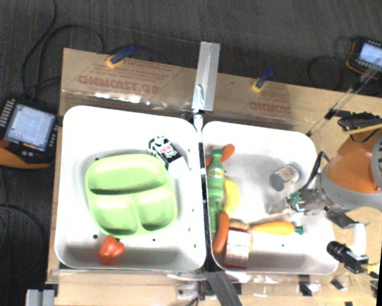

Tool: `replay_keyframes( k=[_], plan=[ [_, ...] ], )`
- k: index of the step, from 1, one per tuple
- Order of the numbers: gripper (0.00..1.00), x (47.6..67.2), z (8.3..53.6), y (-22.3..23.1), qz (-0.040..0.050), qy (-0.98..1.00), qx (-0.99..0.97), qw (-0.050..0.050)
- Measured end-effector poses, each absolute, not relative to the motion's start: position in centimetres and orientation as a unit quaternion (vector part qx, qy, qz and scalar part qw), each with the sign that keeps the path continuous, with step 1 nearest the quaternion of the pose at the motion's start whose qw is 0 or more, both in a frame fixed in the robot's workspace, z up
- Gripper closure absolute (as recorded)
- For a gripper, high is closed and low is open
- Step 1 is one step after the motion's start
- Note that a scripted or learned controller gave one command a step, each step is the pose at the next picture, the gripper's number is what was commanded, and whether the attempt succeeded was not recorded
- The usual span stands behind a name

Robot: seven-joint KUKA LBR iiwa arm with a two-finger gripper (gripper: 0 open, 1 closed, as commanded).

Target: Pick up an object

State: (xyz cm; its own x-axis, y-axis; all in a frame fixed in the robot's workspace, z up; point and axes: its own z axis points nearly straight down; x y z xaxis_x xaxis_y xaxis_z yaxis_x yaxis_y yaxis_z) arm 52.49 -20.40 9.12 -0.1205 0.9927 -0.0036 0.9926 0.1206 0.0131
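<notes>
**Arm low over the right bin, no object clearly taken**

The right bin [267, 140] is the landmark here: most of the candidate objects lie in it, which explains why the arm [355, 176] reaches in over its right wall. The gripper [299, 202] sits low inside that bin, near the right wall, and whether its fingers are open or closed cannot be told at this slant; nothing is plainly seen between them.

Just below the gripper, toward the bin's front, lies an orange toy carrot [275, 227] with a green tip, flat on the floor. A small grey can [284, 176] stands just beyond the gripper, toward the bin's middle. Either looks like the likely target, judging by closeness.

Along the bin's left wall the objects crowd together: a green bottle [214, 178], a yellow banana [230, 195], a red-orange sausage-like toy [221, 232] and a brown box [238, 247] at the front. Packed so tightly against the wall, they would probably be harder to grasp.

The left bin [74, 170] holds a green divided tray [131, 193], a red toy [111, 248] and a small black-and-white carton [163, 148].
</notes>
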Motion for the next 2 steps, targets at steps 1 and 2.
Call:
replay_keyframes(
  k=[1,2],
  plan=[
    [1.0,52.6,10.1,-20.3,0.0044,0.749,0.663,0.006],
    [1.0,56.3,9.1,-21.3,-0.0001,0.83,0.558,0.004]
  ],
)
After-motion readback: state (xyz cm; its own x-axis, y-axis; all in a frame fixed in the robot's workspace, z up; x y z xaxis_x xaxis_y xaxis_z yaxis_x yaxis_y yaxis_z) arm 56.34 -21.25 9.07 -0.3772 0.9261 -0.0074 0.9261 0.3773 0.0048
